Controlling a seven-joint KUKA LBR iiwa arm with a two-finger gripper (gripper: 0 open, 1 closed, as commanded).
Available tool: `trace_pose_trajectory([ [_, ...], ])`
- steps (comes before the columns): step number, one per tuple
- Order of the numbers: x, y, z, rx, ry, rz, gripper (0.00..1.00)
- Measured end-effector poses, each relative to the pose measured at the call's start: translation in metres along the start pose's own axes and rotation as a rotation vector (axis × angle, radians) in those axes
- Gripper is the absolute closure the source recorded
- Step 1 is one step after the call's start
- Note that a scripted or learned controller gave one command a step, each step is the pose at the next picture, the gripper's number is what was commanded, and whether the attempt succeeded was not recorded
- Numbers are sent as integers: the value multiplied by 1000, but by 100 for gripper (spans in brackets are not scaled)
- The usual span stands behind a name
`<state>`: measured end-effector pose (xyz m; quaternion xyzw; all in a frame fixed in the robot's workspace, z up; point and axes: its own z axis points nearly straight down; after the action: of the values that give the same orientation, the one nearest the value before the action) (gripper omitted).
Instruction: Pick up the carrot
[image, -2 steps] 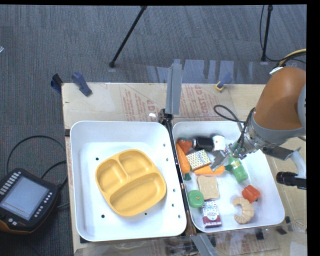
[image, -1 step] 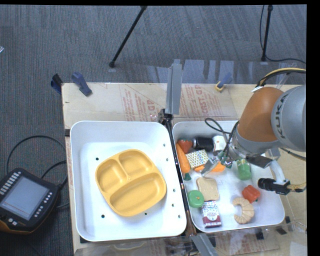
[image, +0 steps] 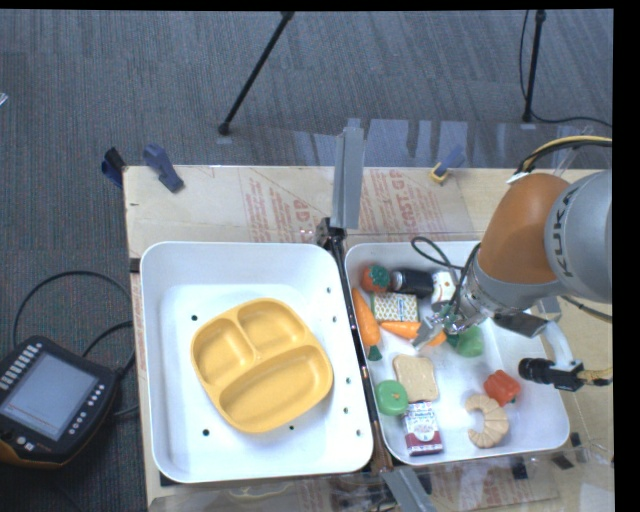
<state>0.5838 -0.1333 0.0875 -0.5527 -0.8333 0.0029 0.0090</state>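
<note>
While my arm reaches in over the right bin, status as follows.

Gripper: my gripper (image: 440, 328) sits low in the right bin (image: 556, 425), just above the clutter; whether it is released or clenched I cannot tell, the wrist hides the tips.

Carrot: two orange pieces could be it. A long carrot (image: 366, 317) lies to the left of my gripper, along the bin's left wall, well apart from the tips. A shorter orange piece (image: 402, 329) lies just beside my gripper on its left, possibly touching; I cannot tell which.

Neighbours: checked cracker box (image: 395, 306) up-left of my gripper; green item (image: 467, 340) just right of it; toast slice (image: 416, 377) below; dark bottle (image: 412, 283) above.

Far side: yellow divided plate (image: 262, 363) in the left bin (image: 160, 300), far left of my gripper.

Progress (judgement): nothing seen between my fingers, so pick not confirmed.

Risk 1: closing here may catch the short orange piece or the green item instead of the long carrot, because they crowd the tips.

Risk 2: the long carrot hugs the wall, so one finger may strike the rim and skid.

Risk 3: a smooth tapered shape may squirt out of a grasp taken off-centre.
</note>
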Motion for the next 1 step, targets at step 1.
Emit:
trace_pose_trajectory([
  [1,-12,-29,-124,-16,-10,239,100],
])
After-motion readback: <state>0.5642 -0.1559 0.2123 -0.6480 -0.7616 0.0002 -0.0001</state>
